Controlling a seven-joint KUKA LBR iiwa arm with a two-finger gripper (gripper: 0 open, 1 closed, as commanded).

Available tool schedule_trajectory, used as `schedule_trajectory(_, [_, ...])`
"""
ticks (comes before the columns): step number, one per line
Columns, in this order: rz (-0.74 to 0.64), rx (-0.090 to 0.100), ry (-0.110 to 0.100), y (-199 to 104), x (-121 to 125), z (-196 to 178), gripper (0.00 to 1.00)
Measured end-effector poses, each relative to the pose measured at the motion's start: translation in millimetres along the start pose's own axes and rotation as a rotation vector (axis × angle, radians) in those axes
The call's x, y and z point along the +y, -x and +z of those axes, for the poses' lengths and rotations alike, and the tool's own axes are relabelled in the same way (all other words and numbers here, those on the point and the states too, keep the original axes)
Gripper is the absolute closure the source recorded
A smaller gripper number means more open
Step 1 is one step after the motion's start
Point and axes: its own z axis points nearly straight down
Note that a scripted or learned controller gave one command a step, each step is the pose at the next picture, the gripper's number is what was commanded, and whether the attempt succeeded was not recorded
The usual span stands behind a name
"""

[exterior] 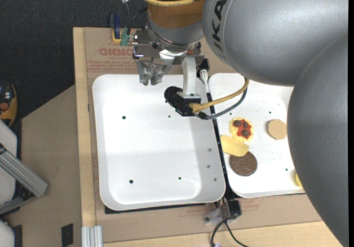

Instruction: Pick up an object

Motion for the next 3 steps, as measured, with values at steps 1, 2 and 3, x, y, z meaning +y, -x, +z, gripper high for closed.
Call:
schedule_trajectory(1, [0.001, 0.005, 0.015, 1, -13, -32, 1.00])
schedule_trajectory(2, [0.004, 0.000, 0.002, 2, 8, 41, 1.00])
schedule_trajectory(3, [0.000, 0.008, 0.027, 1, 28, -82, 1.00])
